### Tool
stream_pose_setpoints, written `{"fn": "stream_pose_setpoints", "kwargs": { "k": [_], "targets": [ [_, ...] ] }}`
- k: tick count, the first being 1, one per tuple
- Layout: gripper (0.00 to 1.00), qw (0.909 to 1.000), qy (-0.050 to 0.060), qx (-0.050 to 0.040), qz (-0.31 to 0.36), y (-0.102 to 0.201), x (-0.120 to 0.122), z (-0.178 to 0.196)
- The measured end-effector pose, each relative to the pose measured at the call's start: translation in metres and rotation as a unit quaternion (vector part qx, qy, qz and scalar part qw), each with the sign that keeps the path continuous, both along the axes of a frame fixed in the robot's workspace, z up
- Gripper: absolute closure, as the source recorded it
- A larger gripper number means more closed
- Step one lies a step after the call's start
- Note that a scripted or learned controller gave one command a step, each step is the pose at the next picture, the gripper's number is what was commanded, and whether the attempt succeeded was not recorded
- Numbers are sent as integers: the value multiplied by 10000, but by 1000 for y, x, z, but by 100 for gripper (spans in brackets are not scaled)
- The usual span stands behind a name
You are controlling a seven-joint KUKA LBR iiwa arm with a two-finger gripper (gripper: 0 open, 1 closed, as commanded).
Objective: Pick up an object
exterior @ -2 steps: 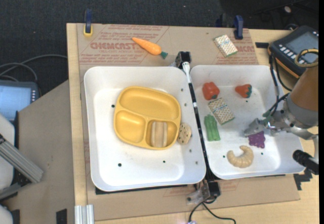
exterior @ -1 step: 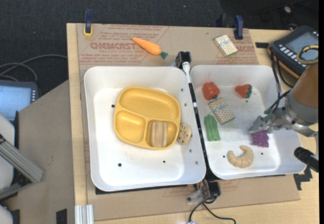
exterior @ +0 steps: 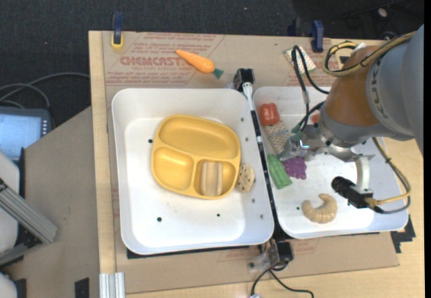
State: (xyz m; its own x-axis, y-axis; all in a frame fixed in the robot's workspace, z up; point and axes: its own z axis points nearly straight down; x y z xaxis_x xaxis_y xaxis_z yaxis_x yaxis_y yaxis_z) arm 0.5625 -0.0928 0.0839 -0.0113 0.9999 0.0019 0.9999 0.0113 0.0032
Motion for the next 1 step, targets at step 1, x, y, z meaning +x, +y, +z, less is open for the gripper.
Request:
{"fn": "stream_pose_setpoints", "kwargs": {
  "k": [1],
  "targets": [
    [100, 10000, -21, -4, -20, 69, -7, 106]
  ]
}}
